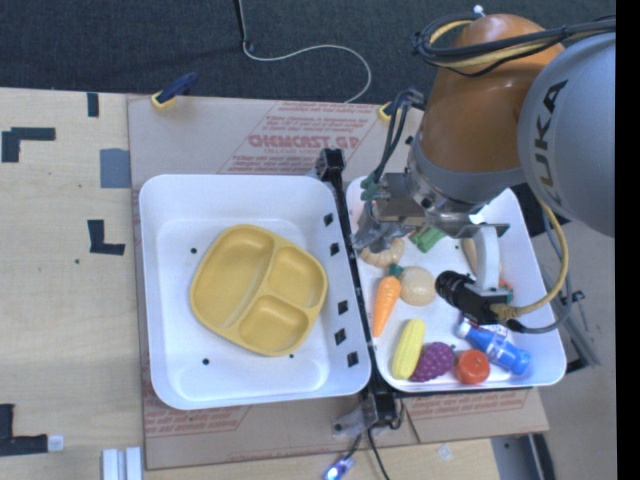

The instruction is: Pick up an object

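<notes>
So my gripper [385, 230] is down in the right bin [530, 373], at its upper left corner, and I honestly can't tell how it's set or whether it has anything, the wrist hides all of that. No target is named, so the likeliest pick is the beige lump [378, 256] sitting right under it, touching or nearly so.

What worries me: that lump is jammed up against the bin wall and the divider, so I reckon it could get shoved or pinched crooked and pop out. The carrot [385, 303] and the pale round piece [418, 286] lie just below the gripper, close enough to get nudged or grabbed along with it. A green bit [430, 238] peeks out just to the right too.

Count, working outward from the gripper: one beige lump, one carrot, one pale round piece, one green bit, one white curved thing [488, 255], one black piece [463, 293], one corn cob [408, 348], one purple grape bunch [434, 361], one tomato [472, 367], one blue bottle [497, 348]. Far to the left, one yellow divided plate [259, 288] in the left bin [165, 268]. Two bins on the table [60, 268].
</notes>
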`<state>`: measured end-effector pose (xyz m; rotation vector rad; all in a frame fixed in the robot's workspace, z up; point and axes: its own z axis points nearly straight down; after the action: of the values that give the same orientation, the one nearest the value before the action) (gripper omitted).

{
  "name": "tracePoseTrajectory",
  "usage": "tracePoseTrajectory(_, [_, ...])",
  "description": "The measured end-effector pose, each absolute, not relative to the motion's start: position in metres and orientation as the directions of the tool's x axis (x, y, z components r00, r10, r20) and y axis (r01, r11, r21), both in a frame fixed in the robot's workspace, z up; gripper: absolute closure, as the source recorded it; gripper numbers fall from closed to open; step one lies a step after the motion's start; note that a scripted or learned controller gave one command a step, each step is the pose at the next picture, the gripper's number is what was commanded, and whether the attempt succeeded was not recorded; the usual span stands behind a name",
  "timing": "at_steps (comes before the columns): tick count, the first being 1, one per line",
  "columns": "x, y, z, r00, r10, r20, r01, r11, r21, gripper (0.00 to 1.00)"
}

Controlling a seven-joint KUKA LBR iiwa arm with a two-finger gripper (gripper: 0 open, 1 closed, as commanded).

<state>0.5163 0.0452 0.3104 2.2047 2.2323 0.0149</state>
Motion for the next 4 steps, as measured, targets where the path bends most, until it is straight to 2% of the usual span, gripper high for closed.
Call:
tracePoseTrajectory(1, [0.508,0.125,0.429,-0.013,1.0,0.006,1.0,0.013,0.013,1.0])
tracePoseTrajectory(2, [0.533,0.206,0.376,-0.009,1.0,-0.001,1.0,0.009,-0.005,1.0])
tracePoseTrajectory(3, [0.481,0.208,0.356,-0.004,1.0,-0.002,1.0,0.004,-0.006,1.0])
tracePoseTrajectory(4, [0.48,0.18,0.162,0.002,1.0,-0.007,1.0,-0.002,-0.016,1.0])
